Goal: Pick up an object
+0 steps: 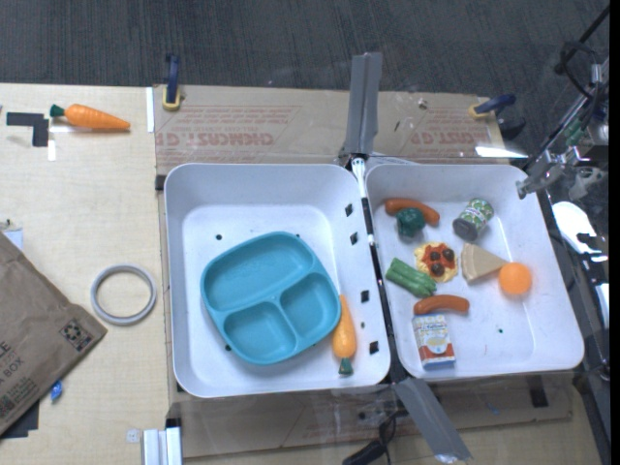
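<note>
Bright, even overhead light; soft shadows, slight blur.

Before me I count: two white bins, left [184,289] and right [542,352]. One blue tray [262,303]. Two carrots [344,329] [92,117]. Two sausages [441,304] [412,206]. One orange [514,278]. One can [473,219]. One carton [435,342]. One tape ring [123,293].
</note>
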### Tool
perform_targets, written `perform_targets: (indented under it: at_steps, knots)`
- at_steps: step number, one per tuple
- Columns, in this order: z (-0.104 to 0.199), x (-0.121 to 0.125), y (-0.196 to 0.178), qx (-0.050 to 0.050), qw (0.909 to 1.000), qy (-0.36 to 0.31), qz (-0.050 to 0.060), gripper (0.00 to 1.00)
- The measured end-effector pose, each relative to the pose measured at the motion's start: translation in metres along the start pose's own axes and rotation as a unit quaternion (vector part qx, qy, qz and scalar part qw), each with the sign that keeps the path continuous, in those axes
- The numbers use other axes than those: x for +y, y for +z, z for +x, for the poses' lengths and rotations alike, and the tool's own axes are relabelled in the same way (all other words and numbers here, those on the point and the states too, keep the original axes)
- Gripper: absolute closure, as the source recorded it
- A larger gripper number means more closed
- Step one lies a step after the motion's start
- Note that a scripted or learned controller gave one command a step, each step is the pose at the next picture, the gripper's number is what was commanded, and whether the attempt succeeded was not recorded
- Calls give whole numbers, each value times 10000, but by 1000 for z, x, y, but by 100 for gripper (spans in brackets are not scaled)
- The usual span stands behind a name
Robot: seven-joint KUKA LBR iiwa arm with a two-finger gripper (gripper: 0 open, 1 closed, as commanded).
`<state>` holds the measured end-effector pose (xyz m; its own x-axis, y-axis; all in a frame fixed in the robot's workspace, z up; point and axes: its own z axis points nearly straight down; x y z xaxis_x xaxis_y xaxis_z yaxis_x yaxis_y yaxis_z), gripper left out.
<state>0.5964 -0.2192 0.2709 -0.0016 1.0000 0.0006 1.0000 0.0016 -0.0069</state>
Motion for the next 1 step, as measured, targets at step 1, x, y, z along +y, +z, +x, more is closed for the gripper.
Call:
perform_targets:
  at_steps: [1]
  knots:
    - [34, 27, 181, -4, 9989, -478, -17, 0]
